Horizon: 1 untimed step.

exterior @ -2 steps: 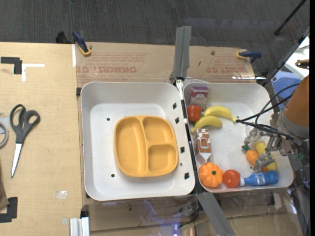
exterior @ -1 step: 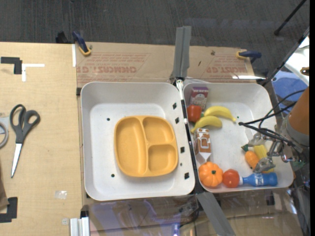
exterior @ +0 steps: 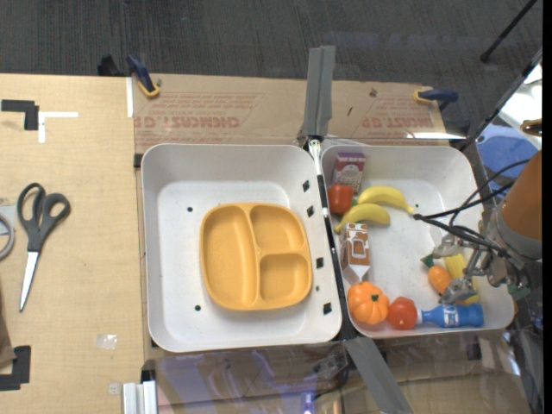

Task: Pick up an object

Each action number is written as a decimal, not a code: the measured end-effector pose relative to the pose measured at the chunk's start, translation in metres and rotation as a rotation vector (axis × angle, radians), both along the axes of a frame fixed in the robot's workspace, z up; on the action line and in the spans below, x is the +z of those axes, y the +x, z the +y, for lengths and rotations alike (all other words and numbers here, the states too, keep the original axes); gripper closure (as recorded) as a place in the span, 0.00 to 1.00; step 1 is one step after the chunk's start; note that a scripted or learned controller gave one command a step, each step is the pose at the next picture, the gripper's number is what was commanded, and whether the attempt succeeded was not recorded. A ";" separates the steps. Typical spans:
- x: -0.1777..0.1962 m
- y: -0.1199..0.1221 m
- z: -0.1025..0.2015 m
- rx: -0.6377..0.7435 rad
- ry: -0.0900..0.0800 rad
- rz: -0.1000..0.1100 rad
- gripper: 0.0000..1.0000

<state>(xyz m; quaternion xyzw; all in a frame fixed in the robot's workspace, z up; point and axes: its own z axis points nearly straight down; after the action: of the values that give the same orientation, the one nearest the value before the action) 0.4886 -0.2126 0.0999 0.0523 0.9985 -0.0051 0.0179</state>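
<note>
blue bottle (exterior: 452, 317): nearest, lower right of frame, lying on its side along the front wall of the right bin (exterior: 405, 172). Likely light, hard, slick plastic; round, so it may roll. Best taken across the body, not the cap.
red ball-like item (exterior: 402, 312): just left of the bottle, touching or almost touching the small pumpkin (exterior: 368, 304). Both look like light, stiff toy food. Pumpkin is ribbed, so better purchase; the red one is smooth and may squirt out.
end effector (exterior: 461, 276): right side of frame, low in the right bin, over a tight cluster of an orange piece (exterior: 439, 278) and yellow pieces. Cables cross it; cannot tell its state or whether anything is gripped.
orange piece: probable target, judging by position. Small, rounded, probably light and rigid; crowded by neighbours, so take it across the narrow width, from above.
snack packet (exterior: 357, 248): mid bin by the left wall, flat, thin, flexible; poor pinch target.
banana (exterior: 382, 198): further back with a second yellow piece just below it; curved, smooth, light. Grip mid-body.
red tomato-like piece (exterior: 340, 198), purple carton (exterior: 348, 169): far left corner of the right bin; the carton has flat sides, easy but close to the wall.
left bin (exterior: 172, 231): holds a yellow divided plate (exterior: 256, 255); wide, shallow, awkward.
worktop (exterior: 78, 171): scissors (exterior: 36, 231) at far left.
</note>
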 end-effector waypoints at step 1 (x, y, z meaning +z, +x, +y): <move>-0.002 -0.002 0.026 -0.117 0.009 0.007 0.00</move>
<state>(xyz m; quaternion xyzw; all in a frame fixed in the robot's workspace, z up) 0.4865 -0.1862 0.0975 0.1107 0.9938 -0.0017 0.0138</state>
